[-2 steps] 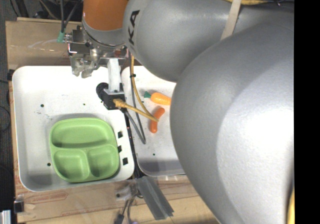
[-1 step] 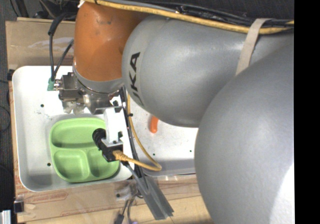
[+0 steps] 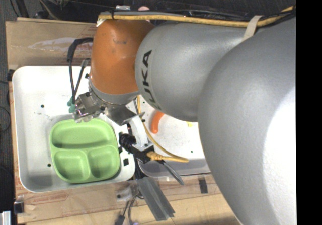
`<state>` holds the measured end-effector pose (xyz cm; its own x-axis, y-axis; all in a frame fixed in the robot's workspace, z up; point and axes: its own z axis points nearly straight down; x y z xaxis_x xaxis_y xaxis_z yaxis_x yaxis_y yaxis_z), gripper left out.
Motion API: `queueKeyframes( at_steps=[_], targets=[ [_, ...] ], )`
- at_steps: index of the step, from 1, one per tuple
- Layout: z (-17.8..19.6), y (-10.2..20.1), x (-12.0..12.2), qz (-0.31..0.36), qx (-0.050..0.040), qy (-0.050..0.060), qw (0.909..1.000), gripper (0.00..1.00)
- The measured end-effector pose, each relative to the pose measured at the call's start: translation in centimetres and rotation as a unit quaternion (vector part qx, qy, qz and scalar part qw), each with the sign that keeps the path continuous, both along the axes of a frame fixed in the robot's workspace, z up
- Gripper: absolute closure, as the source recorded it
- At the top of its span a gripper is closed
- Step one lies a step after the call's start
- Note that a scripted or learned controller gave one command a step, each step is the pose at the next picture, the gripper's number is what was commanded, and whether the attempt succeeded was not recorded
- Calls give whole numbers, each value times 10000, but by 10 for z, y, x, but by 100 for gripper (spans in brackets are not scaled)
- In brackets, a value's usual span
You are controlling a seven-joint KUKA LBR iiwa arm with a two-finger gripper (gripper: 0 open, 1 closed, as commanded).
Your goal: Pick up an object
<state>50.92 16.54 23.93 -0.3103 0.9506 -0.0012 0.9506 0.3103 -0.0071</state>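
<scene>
The arm (image 3: 216,73) enters from the right and fills most of the frame, its broad grey body sweeping from the lower right up toward the middle. Its orange band (image 3: 116,57) sits at upper centre, over the strip between the two bins, with the wrist bent downward and to the left from there. Below the band, the gripper (image 3: 83,110) hangs at the far edge of a green tray (image 3: 84,149); whether it is apart or together cannot be told, since the wrist hardware covers it from above, and nothing can be seen held in it. Black cables (image 3: 75,75) loop from the band's left side down to the gripper.

The tray, with one long compartment and two smaller ones, lies in the lower part of the left bin (image 3: 30,98), at lower left of the frame, near the bin's right wall. In the right bin (image 3: 191,161), at centre, an orange object (image 3: 156,122) shows just below the arm's grey body, perhaps partly hidden by it. A white plate (image 3: 173,141) lies beside it.
</scene>
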Motion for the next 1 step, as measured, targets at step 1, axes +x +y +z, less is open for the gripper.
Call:
queueKeyframes(
  at_steps=[1],
  targets=[
    [-23, -1, 4, -1380, -11, 12, 9904, 100]
  ],
)
